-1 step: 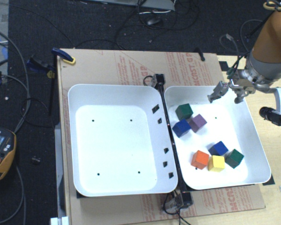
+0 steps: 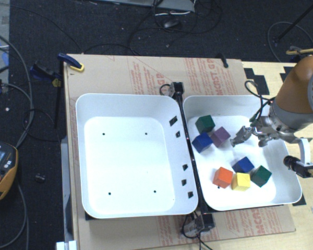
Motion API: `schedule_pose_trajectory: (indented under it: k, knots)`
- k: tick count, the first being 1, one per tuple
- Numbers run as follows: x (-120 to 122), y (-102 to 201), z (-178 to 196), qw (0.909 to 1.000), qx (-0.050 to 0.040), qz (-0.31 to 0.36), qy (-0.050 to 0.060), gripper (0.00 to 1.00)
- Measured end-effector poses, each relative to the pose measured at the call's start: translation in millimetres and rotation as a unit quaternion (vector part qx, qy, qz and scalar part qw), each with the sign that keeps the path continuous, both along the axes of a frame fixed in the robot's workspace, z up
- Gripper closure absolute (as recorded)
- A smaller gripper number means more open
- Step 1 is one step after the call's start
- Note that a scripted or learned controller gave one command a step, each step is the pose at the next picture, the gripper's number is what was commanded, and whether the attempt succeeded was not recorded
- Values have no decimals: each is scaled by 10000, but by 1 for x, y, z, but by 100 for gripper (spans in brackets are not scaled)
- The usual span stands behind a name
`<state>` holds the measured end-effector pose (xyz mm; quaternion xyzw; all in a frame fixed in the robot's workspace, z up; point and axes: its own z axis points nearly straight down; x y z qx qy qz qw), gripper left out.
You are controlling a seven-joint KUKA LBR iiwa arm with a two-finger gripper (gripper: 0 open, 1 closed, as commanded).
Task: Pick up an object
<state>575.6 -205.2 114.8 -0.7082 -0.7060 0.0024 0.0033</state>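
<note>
1. Pincer (image 2: 243,135) hangs over the right bin (image 2: 289,199), in the right middle of the frame, just right of the purple cube (image 2: 220,136); whether it is open or closed cannot be told, and no cube can be seen in its grip.
2. The arm (image 2: 297,95) comes in from the right edge, its orange band above the grey wrist.
3. Seven cubes lie in the right bin, in two groups.
4. The upper group sits near the bin's left wall: a green cube (image 2: 205,124) at the top, a blue cube (image 2: 202,142) below it and to the left, and the purple cube to the right of both, all close together.
5. The lower group sits toward the bin's lower middle: an orange cube (image 2: 223,177) on the left, a yellow cube (image 2: 241,181) just beside it, a second blue cube (image 2: 243,165) above the yellow one, and a second green cube (image 2: 261,176) furthest right.
6. The left bin (image 2: 86,155) fills the centre-left of the frame, its white floor marked by four small dark dots.
7. Both bins rest on a brown board (image 2: 125,74), with a row of small black clips along the seam between them.
8. Cables (image 2: 36,72) trail across the dark floor at the left and top of the frame.
9. A yellow-and-black device (image 2: 1,168) lies at the left edge.
</note>
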Motion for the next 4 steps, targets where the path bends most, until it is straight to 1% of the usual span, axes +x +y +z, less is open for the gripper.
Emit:
schedule_pose_trajectory:
  k: [1, 2, 3, 4]
  knots:
    - [-51, 20, -27, 10000, -4, 15, -32, 0]
    - [-49, 19, -16, 10000, -11, 14, -47, 100]
    - [-50, 19, -16, 10000, -9, 13, -46, 0]
    - [-2, 93, -20, 10000, 3, 45, -43, 0]
